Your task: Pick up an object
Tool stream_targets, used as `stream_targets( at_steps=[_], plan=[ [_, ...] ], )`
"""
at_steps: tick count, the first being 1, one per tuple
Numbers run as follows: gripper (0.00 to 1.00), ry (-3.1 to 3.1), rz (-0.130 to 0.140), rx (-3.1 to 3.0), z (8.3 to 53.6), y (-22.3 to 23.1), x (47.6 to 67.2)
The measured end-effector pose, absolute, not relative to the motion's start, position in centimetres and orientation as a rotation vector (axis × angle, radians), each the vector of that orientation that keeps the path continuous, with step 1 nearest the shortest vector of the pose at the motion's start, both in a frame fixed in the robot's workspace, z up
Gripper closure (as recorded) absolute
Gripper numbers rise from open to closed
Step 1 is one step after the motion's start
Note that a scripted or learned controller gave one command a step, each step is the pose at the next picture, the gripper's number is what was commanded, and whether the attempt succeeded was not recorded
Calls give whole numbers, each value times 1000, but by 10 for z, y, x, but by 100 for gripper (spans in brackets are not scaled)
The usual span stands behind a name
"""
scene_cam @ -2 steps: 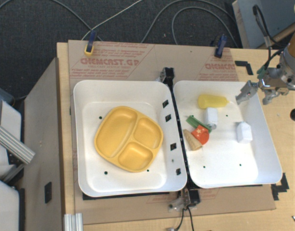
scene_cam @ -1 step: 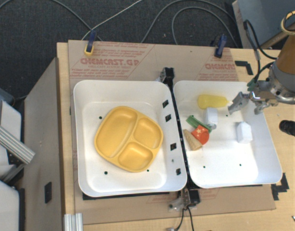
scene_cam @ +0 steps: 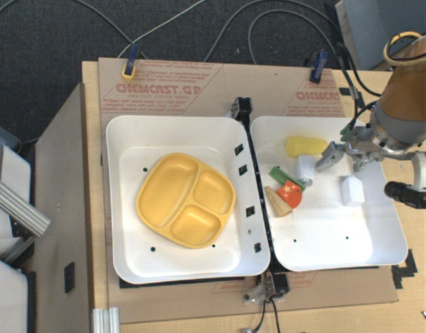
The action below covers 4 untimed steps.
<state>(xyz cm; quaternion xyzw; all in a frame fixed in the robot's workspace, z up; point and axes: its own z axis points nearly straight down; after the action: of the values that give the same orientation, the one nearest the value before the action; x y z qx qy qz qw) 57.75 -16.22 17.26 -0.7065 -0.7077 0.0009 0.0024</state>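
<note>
The right bin (scene_cam: 338,245) holds several small items. A yellow piece (scene_cam: 305,146) lies at the back, and a pale grey block (scene_cam: 307,165) sits just in front of it. Further forward are a green strip (scene_cam: 288,177), a red piece (scene_cam: 291,195) and a tan wedge (scene_cam: 276,204). A white block (scene_cam: 352,189) lies apart to the right. My gripper (scene_cam: 348,158) hangs over the bin's back right, above and just behind the white block. It is open, with nothing between its fingers; one finger (scene_cam: 329,158) reaches toward the grey block.
A yellow divided plate (scene_cam: 186,200) lies in the left bin (scene_cam: 123,186). A black divider (scene_cam: 251,179) runs between the bins. Cables cross the floor behind the bench, and two clamps (scene_cam: 317,66) grip the cardboard's back edge.
</note>
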Motion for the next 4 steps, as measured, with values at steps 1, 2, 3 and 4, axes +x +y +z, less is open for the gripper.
stream_targets(
  at_steps=[1,2,3,4],
  plan=[
    [0,-2217,3,-2218,128,-165,571],
    [100,-2222,-3,-2221,142,-165,573],
    [100,-2229,-6,-2224,206,-164,577],
    [100,-2227,-5,-2225,256,-170,572]
  ],
)
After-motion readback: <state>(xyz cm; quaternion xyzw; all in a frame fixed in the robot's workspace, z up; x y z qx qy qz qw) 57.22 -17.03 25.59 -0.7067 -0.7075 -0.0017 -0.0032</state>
